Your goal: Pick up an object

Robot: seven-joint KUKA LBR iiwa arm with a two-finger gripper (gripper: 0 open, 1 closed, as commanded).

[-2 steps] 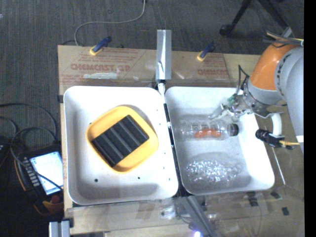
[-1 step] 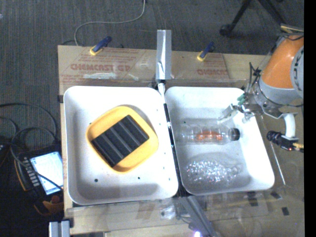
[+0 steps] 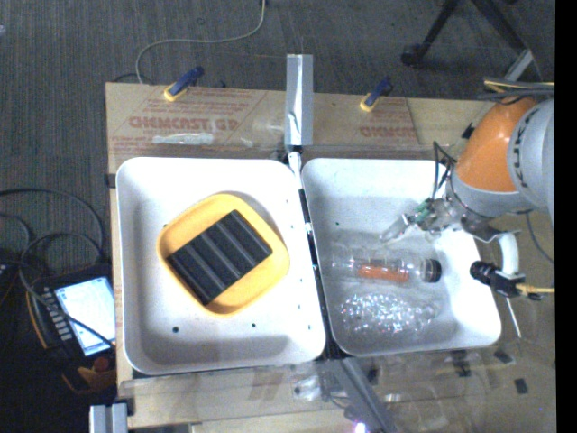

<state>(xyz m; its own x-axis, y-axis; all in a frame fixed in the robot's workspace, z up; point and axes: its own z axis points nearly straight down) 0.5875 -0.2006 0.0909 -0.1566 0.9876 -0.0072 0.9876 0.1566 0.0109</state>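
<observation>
In the right bin (image 3: 361,183) a clear plastic bottle (image 3: 383,269) lies on its side, with an orange piece inside and a dark cap at its right end. Just in front of it is a crinkled clear plastic packet (image 3: 386,312). The left bin (image 3: 144,183) holds a yellow pad with a black ribbed top (image 3: 223,253). My gripper (image 3: 407,225) hangs over the right bin's back half, a little above and right of the bottle, with nothing visibly held. The grey arm with its orange band (image 3: 491,161) comes in from the right.
A metal post (image 3: 298,97) stands at the back between the bins. Two blue-and-yellow clamps (image 3: 183,82) (image 3: 376,94) hold the cardboard base. Cables and a small screen (image 3: 81,307) lie on the floor at left.
</observation>
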